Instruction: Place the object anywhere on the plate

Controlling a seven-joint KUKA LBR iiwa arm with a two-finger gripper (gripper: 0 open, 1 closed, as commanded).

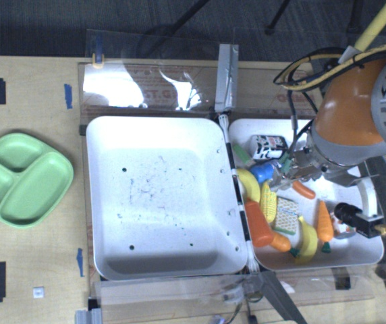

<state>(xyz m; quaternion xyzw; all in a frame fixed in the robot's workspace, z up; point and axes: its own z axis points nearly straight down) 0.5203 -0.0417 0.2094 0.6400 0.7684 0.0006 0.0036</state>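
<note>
Gripper (294, 174) sits low in the right white bin (372, 248); you cannot tell its state. Toy food heap lies at its 6 o'clock. Lift one piece clear, then carry to the green sectioned plastic plate (23, 179), far 9 o'clock.

Plate (21, 179) left of both bins, toy foods (281, 214) in right bin (372, 248), beside left bin (159, 187)

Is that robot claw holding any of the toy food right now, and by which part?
Cannot be told: the gripper is down among the toys in the right bin, and the arm hides its tip.
</note>
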